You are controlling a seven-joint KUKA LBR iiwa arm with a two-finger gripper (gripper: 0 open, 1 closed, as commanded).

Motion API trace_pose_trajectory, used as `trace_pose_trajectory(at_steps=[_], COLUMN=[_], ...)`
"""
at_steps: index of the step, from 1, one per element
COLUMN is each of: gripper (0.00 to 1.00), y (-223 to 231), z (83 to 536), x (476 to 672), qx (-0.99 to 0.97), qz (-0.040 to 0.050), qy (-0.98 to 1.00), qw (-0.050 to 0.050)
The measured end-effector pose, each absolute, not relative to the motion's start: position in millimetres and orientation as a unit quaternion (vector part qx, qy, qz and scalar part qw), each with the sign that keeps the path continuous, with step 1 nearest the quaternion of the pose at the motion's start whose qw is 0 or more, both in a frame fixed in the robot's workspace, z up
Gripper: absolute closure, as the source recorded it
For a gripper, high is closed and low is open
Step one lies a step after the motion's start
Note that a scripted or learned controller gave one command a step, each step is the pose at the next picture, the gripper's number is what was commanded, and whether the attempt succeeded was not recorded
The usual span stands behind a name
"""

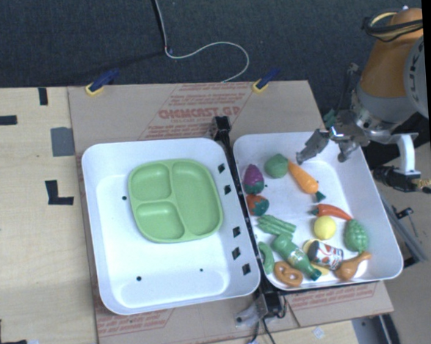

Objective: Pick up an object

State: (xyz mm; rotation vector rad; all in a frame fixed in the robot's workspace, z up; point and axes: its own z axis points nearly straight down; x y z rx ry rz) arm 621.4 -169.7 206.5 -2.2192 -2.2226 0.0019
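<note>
Toy pile point(309, 253) fills lower right bin point(375, 193). Gripper point(323, 147) upper right, jaws apart, empty. Carrot point(303, 178) just below-left of it, long axis diagonal.

- Bins point(108, 212): smooth white plastic with a slight sheen.
- Green tray point(176, 200): matt plastic.
- Toy foods point(304, 177), right bin: glossy plastic.
- Sheet point(189, 110) under bins: brown cardboard, printed.
- Desk point(29, 239): pale wood, matt.
- Backdrop point(58, 31), top: dark cloth.
</note>
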Motion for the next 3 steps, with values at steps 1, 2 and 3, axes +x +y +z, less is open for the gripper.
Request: trace_pose_trajectory(at_steps=[1,2,3], gripper=[0.00,1.00,1.00], y=[-196.4,-195.1,-136.4], z=[77.4,94.9,84.3], x=[607.9,611.1,659.0], qx=[-0.707,-0.706,-0.703], qz=[0.0027,0.0005,0.0246], qy=[-0.707,-0.708,-0.711], qw=[0.002,-0.001,0.018])
